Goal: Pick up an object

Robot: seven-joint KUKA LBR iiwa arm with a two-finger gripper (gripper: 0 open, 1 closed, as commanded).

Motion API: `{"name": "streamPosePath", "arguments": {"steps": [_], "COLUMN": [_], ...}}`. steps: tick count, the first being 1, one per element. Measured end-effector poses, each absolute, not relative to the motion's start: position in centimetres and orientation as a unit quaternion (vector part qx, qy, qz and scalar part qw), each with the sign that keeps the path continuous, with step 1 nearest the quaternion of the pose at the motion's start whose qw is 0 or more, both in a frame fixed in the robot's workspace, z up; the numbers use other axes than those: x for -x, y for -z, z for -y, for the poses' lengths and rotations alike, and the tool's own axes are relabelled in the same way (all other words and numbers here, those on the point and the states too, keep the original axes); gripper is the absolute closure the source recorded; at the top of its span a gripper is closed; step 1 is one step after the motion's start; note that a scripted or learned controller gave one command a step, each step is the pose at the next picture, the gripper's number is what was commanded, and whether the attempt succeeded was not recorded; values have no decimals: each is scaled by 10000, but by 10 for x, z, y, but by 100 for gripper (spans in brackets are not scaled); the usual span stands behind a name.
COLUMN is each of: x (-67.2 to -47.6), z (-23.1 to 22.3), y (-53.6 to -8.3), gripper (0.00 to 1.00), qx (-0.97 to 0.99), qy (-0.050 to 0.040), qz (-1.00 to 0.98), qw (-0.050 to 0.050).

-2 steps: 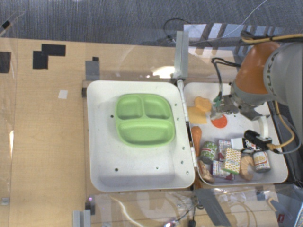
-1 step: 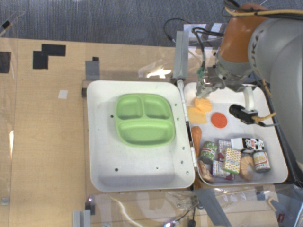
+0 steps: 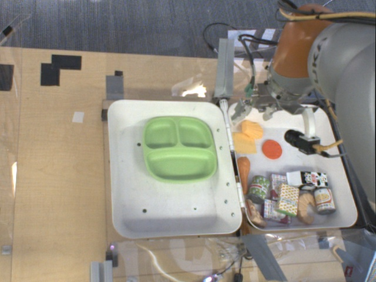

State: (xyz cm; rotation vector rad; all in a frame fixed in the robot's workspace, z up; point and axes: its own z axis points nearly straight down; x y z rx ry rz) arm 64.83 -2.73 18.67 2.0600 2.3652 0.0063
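Here gripper (image 3: pixel 254 106) just above yellow block (image 3: pixel 249 130) (right bin (image 3: pixel 343 213)).

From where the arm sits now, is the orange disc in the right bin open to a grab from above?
Probably yes. The orange disc lies flat on bare bin floor in the right bin, apart from the yellow pieces beside it, with nothing over it. The gripper hangs just beyond, near the bin's far edge.

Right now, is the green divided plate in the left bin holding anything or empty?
Empty. The green divided plate lies flat in the left bin, and all three of its compartments show bare green, with no item inside.
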Motion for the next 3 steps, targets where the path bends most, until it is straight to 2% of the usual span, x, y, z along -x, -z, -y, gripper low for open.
{"name": "streamPosePath", "arguments": {"steps": [1, 2, 3], "x": [-628, -606, -627], "z": [89, 88, 89], "y": [-102, -147, -92], "gripper": [0, 0, 0], "qx": [-6603, -5807, -5656], "qy": [-6, -16, -44], "qz": [-7510, -8141, -8247], "qw": [12, 21, 74]}}
